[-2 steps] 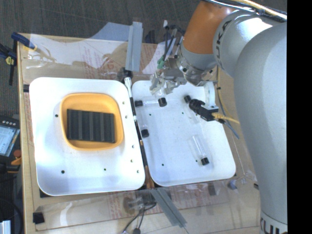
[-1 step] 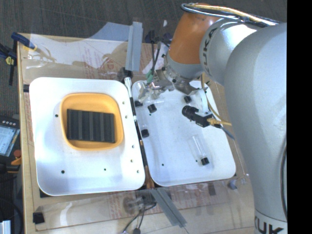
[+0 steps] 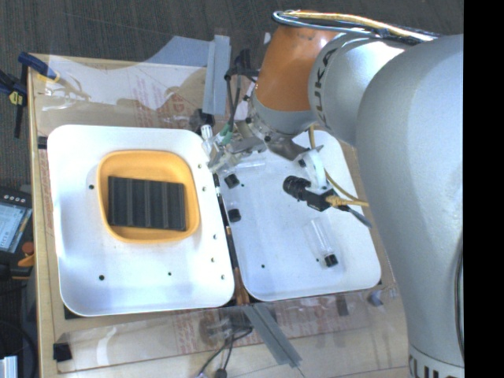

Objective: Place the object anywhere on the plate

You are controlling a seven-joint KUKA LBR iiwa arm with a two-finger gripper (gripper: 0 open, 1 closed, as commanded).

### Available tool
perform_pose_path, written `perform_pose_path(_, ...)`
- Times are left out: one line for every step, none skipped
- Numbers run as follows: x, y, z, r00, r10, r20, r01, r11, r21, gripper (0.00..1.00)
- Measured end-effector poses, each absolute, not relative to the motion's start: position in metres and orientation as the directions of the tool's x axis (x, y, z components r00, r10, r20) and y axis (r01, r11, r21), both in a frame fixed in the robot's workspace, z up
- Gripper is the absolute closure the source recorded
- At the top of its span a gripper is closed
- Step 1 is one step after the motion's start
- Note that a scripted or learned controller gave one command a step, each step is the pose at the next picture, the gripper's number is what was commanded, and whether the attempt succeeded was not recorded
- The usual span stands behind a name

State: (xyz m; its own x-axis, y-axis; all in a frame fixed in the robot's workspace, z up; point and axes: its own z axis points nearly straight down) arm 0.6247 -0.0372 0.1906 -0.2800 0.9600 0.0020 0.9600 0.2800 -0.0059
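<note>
Grey arm (image 3: 402, 132) fills the right side of the view, closest to the lens, w/ its orange band (image 3: 287, 73) at top centre. Below the band the wrist drops to the gripper (image 3: 224, 146), which sits over the top-left corner of the right bin (image 3: 276, 278), approx. at the seam between the two bins. Gripper state: can't tell, since that end is a jumble of pale and clear parts against white. Nothing visibly held.

Task obj. = dark ribbed block (image 3: 150, 201), lying flat in the middle of the yellow plate (image 3: 146, 162), inside the plate's raised rim. Plate sits in the left bin (image 3: 79, 274), towards its upper centre. Block is a rectangle, long axis running left-right across the view, v. slightly tilted so the right end sits a bit lower. Its ribs run the other way, top-to-bottom, approx. parallel to the short sides. Block and gripper are well apart, w/ the plate rim and bin wall between them.

Right bin holds small bits: a black piece (image 3: 231, 180) near its left wall, another (image 3: 234, 214) just below that, a third (image 3: 331, 260) lower right, next to a clear tube (image 3: 318, 236). Black plug (image 3: 300, 187) w/ a yellow cable (image 3: 346, 202) hangs over the bin's centre, off the arm.

Both bins rest on the bench (image 3: 118, 93), side by side, walls nearly touching.
</note>
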Motion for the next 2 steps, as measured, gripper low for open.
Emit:
perform_pose_path(0.5884, -0.0237, 0.1908, -0.391, 0.920, 0.002, 0.920, 0.391, -0.005, 1.00)
perform_pose_path(0.5885, -0.0235, 0.1909, -0.392, 0.920, 0.002, 0.920, 0.392, -0.004, 0.00)
